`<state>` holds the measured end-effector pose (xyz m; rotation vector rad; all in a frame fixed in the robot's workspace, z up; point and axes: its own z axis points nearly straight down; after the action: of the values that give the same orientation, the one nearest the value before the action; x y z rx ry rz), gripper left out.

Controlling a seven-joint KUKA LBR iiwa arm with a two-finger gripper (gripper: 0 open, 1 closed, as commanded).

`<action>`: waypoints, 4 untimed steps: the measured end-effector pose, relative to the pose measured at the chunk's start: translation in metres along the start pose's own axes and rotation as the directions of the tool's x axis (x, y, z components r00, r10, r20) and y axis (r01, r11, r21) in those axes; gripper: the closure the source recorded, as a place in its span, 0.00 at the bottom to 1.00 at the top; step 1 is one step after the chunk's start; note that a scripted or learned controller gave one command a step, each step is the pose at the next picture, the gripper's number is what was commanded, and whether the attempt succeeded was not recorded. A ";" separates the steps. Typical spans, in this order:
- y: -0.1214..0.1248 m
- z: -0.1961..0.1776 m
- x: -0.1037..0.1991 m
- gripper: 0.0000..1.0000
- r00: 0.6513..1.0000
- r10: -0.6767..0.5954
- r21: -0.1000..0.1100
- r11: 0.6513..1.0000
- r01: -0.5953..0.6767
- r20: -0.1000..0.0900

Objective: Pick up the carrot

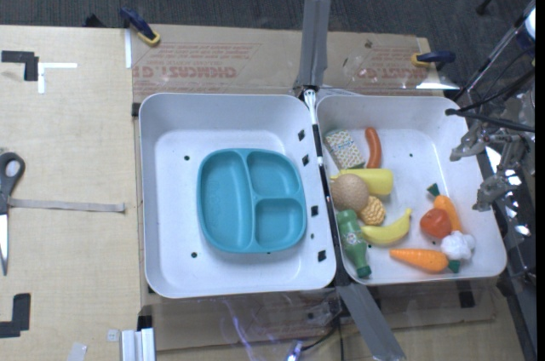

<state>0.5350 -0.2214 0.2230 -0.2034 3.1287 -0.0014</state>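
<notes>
A carrot (419, 260) lies on its side near the front of the right bin (409, 114), orange with a green stub at its right end. A second, smaller carrot (446, 211) with a green top lies further back by the right wall, beside a red tomato (435, 222). My gripper (477, 172) hangs over the right rim of that bin, above and to the right of both carrots. It is open with nothing between its fingers.
Around the carrots in the right bin are a white cauliflower (458, 245), a banana (387, 231), a corn cob (372, 180), a potato (349, 191), a green bottle (353, 241), a red chilli (373, 147) and a waffle piece (344, 148). A teal divided plate (252, 200) sits in the left bin (162, 206).
</notes>
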 end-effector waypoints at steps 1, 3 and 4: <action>0.003 0.090 0.024 0.00 0.953 -0.301 0.000 0.953 0.301 0.000; 0.006 0.096 0.026 1.00 0.880 -0.475 0.029 0.880 0.474 0.021; 0.006 0.096 0.027 0.00 0.880 -0.475 0.028 0.880 0.474 0.020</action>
<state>0.5085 -0.2192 0.1267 -0.9544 2.9575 -0.0347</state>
